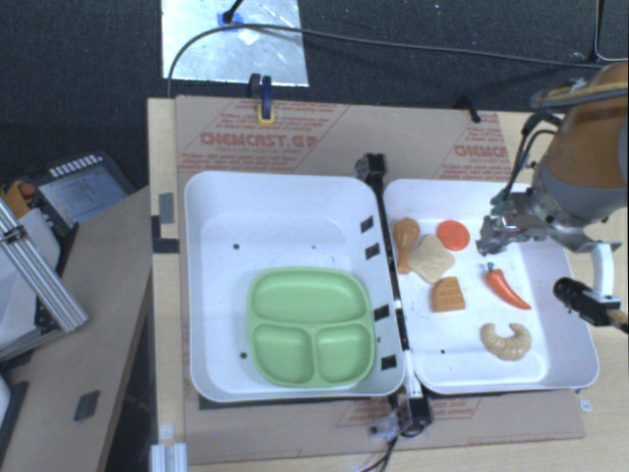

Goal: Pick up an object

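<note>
End effector [494, 236] hangs just above the red pepper [507, 287] (finger spread impossible to tell).

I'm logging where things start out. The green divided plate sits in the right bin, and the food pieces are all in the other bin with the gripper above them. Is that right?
Not quite: the green plate sits in the left bin, not the right. The camera view shows it. The rest holds: the food pieces, among them the red pepper and the shrimp, lie in the other bin, with the gripper above them.
</note>
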`<action>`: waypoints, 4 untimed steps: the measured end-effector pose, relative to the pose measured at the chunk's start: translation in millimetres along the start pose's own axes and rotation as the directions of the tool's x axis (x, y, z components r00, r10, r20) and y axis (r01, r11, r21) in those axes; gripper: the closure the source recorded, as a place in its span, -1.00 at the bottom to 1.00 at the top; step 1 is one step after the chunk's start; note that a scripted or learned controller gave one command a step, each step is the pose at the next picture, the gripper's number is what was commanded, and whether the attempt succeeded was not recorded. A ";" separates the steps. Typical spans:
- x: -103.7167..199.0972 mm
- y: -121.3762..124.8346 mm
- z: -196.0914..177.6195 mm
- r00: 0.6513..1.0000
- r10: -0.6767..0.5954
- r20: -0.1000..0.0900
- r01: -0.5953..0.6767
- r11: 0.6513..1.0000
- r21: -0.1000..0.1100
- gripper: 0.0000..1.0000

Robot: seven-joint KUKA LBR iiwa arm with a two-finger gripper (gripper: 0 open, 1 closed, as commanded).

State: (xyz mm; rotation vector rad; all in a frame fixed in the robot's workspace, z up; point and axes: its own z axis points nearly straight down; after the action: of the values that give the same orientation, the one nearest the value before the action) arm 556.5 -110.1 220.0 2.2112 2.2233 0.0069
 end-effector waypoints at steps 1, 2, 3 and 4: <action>-0.1 1.2 -16.5 1.000 0.001 -0.001 -0.001 1.000 0.004 1.00; 50.0 16.4 -24.0 1.000 -0.004 -0.003 0.004 1.000 0.004 1.00; 103.6 19.7 -11.5 1.000 -0.004 -0.003 0.004 1.000 0.006 1.00; 151.7 40.6 -6.5 1.000 -0.004 -0.003 0.004 1.000 0.004 1.00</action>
State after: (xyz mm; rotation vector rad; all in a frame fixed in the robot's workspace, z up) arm 596.3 41.9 226.6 2.2104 2.2315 0.0052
